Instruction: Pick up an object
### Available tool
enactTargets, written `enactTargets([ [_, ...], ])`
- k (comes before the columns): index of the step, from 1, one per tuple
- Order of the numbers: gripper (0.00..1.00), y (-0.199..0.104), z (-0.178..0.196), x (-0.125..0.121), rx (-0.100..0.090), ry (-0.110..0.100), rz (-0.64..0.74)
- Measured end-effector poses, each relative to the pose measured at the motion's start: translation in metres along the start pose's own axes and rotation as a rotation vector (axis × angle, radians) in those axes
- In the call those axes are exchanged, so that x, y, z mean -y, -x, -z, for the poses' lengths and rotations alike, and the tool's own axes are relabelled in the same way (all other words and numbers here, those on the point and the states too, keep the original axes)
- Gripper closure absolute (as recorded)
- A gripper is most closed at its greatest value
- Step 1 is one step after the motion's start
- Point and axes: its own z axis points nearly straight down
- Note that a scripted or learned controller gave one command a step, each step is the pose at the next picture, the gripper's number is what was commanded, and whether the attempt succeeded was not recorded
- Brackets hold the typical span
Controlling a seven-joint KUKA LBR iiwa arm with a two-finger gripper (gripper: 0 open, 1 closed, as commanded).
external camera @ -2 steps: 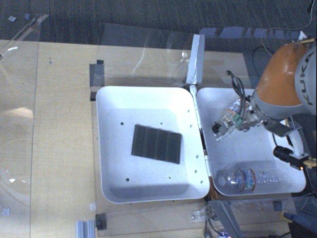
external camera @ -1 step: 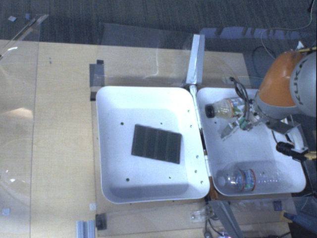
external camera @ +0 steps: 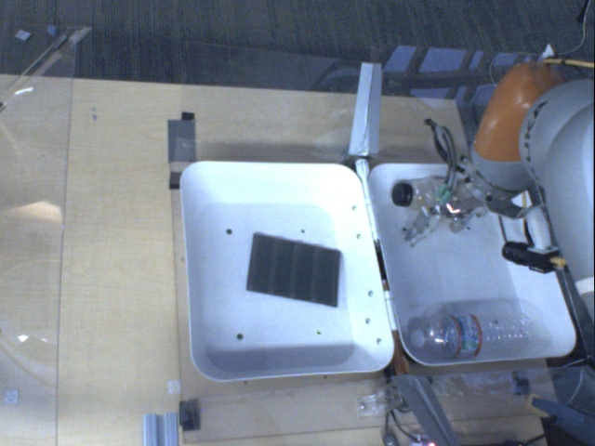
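1. At the right of the frame, the grey arm (external camera: 558, 147) enters with its orange band (external camera: 507, 110) visible near the upper right corner, above the wrist.
2. Gripper (external camera: 437, 214) sits over the upper part of the right bin (external camera: 558, 328), pointing toward the frame's left. Its end is small and partly blurred, with a reddish-green spot amid the metal parts. Whether it is released or clenched cannot be told, and nothing can be made out in its grasp.
3. Just left of the gripper, a small dark round object (external camera: 402, 193) lies near the upper left corner of the right bin. Contact with the gripper cannot be confirmed.
4. Clear plastic bottle (external camera: 460, 334) lies on its side along the lower edge of the right bin, well apart from the gripper. It carries a blue and red label around its middle.
5. Left bin (external camera: 214, 323) occupies the centre of the frame and lies just beside the right bin, their rims nearly touching.
6. Dark rectangular ribbed pad (external camera: 295, 268) lies flat in the middle of the left bin, slightly rotated against the bin's edges.
7. Both bins rest on a light wooden bench (external camera: 102, 277). A clear panel (external camera: 33, 203) covers the bench at the left of the frame.
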Motion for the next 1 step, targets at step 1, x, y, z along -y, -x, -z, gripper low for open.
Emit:
enactTargets([
  [1,0.0,0.0001,0.0111,0.0009,0.013,0.015,-0.063],
])
